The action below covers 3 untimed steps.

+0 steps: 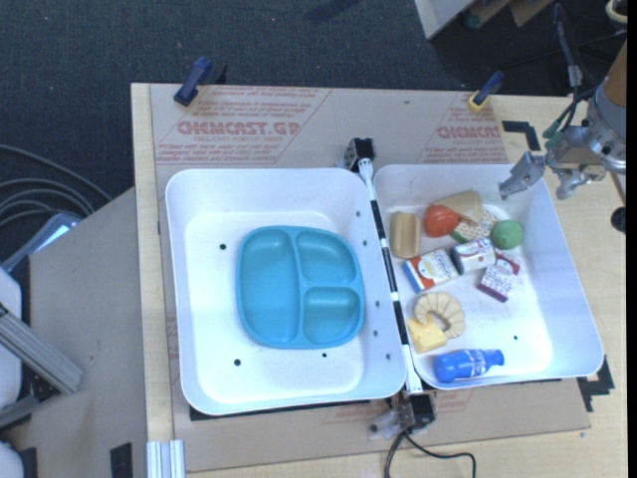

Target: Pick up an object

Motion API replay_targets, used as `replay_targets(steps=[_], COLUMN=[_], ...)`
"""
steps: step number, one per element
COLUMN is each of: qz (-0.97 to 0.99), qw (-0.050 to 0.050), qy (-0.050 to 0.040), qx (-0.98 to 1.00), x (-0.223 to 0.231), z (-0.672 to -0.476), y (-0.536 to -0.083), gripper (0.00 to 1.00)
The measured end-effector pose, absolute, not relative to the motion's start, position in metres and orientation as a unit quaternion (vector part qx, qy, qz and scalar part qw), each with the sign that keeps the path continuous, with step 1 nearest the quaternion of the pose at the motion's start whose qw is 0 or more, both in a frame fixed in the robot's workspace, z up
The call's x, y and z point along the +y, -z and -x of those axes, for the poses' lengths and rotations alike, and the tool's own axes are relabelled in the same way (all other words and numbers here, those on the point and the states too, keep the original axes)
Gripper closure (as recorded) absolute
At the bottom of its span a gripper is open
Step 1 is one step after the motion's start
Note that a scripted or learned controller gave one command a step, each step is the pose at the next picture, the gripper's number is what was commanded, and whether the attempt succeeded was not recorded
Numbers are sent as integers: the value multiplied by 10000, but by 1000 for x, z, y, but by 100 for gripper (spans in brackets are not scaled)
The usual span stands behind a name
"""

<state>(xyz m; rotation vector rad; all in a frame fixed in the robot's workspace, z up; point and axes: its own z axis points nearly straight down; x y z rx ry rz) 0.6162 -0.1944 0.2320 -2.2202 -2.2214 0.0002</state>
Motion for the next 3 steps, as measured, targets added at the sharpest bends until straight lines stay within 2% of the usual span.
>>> replay_targets(steps=[1,2,3], qz=[7069,7064,7061], qw=[-49,0,-19], qy=[39,5,19], qx=[-7073,-7079,-7081], x=[-186,-158,-158], z=[-574,-662,-663], y=[-111,-88,-100], gripper=[0,0,100])
